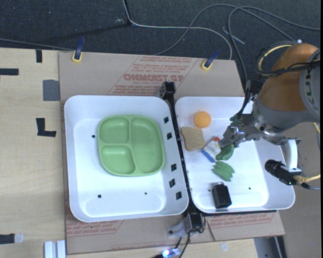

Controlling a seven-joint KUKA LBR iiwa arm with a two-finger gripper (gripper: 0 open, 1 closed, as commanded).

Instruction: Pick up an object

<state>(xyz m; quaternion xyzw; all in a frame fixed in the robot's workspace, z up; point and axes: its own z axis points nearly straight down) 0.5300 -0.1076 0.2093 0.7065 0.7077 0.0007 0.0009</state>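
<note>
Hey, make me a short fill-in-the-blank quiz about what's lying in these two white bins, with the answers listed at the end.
1. The green divided plate lies in the ____ bin in the camera view.
2. The small ball in the right bin is ____ in colour.
3. The black block lies nearest that bin's ____ edge in the camera view.
4. The gripper hangs over the ____ bin.

Missing words: left; orange; bottom; right
</note>
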